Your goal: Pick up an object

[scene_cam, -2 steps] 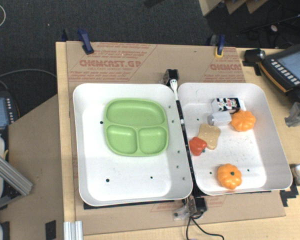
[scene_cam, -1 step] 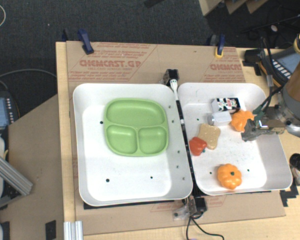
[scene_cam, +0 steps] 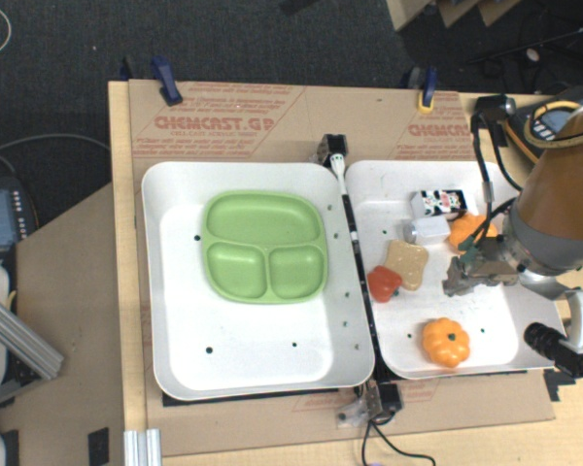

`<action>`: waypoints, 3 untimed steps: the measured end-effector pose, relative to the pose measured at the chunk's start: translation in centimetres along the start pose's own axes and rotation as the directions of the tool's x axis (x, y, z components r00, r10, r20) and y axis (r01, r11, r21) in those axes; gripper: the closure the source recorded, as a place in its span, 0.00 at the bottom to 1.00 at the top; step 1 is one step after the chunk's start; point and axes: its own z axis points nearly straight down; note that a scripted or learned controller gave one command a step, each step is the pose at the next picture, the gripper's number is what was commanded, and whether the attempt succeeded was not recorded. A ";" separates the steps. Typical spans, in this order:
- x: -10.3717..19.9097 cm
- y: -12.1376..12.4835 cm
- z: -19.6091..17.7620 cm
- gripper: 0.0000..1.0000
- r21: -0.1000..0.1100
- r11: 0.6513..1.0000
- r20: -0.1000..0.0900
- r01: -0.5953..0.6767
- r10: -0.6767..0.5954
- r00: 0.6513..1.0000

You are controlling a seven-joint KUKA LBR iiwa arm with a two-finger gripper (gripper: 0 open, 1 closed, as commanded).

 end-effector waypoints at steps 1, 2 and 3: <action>6.6 0.1 1.1 1.00 -0.005 1.000 -0.001 0.006 -0.006 1.000; 13.8 0.2 -5.5 1.00 -0.016 1.000 0.001 0.008 -0.008 1.000; 13.5 1.6 -6.1 1.00 -0.011 1.000 0.003 0.000 0.000 1.000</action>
